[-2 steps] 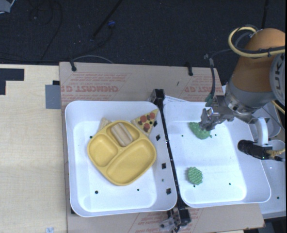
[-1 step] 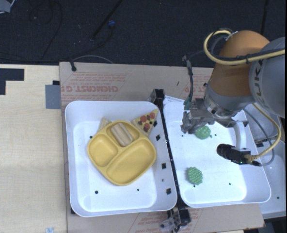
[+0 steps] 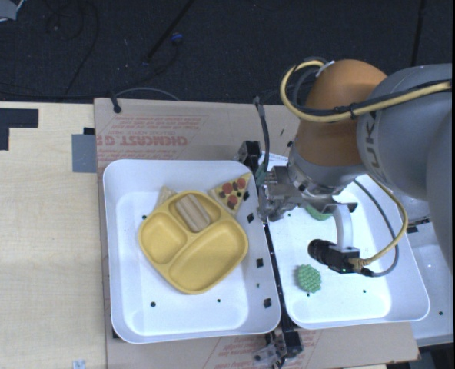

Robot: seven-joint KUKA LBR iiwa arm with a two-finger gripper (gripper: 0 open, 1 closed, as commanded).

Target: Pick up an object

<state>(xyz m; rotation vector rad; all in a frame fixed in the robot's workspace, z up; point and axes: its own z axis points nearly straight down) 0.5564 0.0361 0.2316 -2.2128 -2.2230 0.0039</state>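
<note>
The gripper (image 3: 277,198) hangs low over the right bin (image 3: 412,302), near the divider; its grasp cannot be made out. A green ball (image 3: 309,277) lies nearby; centring squarely above it before descending looks wisest.

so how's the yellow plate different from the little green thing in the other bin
The yellow plate lies in the left bin; the green thing lies in the right bin. The yellow plate is far larger, taking up much of its bin's floor, while the green thing is a small lump. The plate is smooth with three compartments, one holding a tan piece; the green thing looks bumpy and carries nothing. Both rest flat on white bin floors.
</note>
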